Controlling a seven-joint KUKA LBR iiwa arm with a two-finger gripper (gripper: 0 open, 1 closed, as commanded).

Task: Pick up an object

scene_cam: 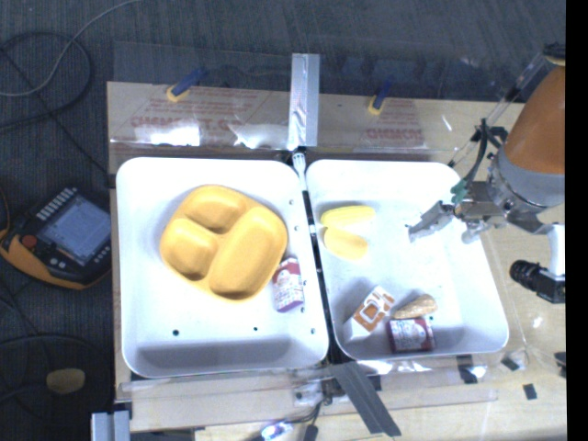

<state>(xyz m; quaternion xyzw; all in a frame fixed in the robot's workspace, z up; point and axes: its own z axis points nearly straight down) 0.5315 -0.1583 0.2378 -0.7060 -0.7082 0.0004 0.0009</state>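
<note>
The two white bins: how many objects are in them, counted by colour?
Yellow: 3, a large lumpy yellow foam piece in the left bin and two small pale yellow pieces in the right bin.
Red or dark red: 2.
Orange and white: 1.
Tan: 1.
Total: 7.

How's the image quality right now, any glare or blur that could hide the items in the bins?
In the camera view, the white bins look bright and nearly washed out, with soft shadow along the left bin's front wall; the clear sheet behind them shows glare. The gripper is slightly blurred. The yellow pieces look pale against the right bin.
</note>
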